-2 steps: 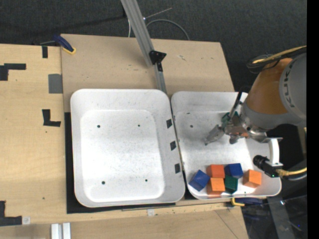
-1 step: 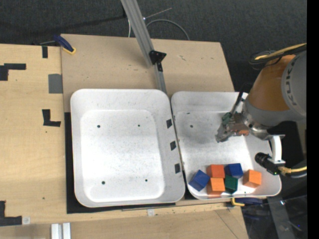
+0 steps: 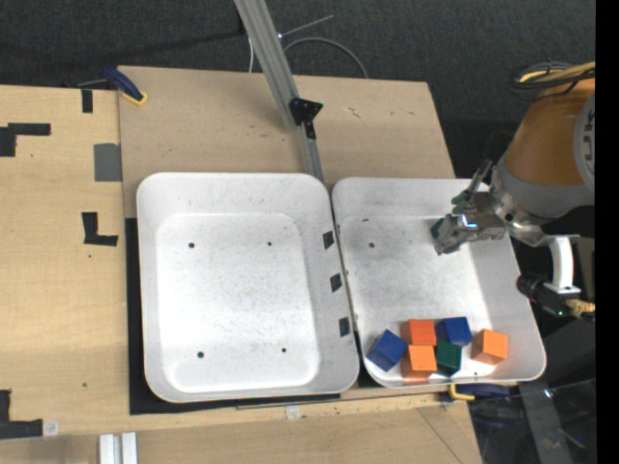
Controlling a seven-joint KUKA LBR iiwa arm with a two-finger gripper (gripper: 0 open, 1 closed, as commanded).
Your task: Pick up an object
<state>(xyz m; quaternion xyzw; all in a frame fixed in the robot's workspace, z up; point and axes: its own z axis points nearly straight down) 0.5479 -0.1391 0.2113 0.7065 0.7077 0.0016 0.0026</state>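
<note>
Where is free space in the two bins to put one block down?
The left bin has a bare floor. In the right bin, free floor lies between the gripper and the blocks; its near edge is crowded.

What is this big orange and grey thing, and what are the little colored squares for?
That is a robot arm reaching in from the right. A camera above the bench looks down on it. At its tip is a gripper, like a small hand, hanging over the right white bin. Nothing shows in it. At the near end of that bin lie little blocks: two blue ones, three orange ones and a green one. The robot's job is to pick one up. Another white bin sits to the left.
</note>
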